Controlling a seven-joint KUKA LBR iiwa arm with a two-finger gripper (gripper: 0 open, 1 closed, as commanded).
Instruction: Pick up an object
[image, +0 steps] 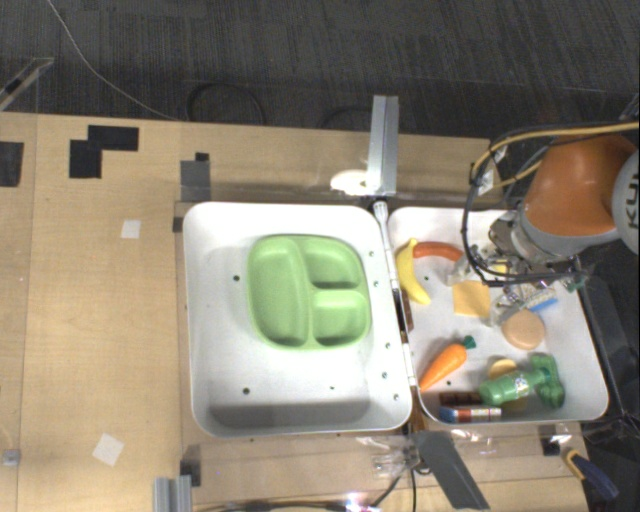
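The right bin (590, 345) holds several toy items. A yellow banana (411, 272) lies at its left, with a red sausage (437, 251) beside it. A pale yellow cheese wedge (470, 298) and a tan round disc (523, 329) sit near the middle. An orange carrot (443, 364), a green bottle (522, 383) and a red-and-black marker (470, 411) lie along the front. My gripper (521, 293) hangs under the grey and orange wrist, low over the bin, between the cheese wedge and the tan disc. Cables and the wrist hide its tip.
The left bin (215, 330) holds a green divided plate (307, 289). A metal post (384, 145) stands behind the wall between the two bins. Black cables (480, 265) loop off the wrist over the back of the right bin.
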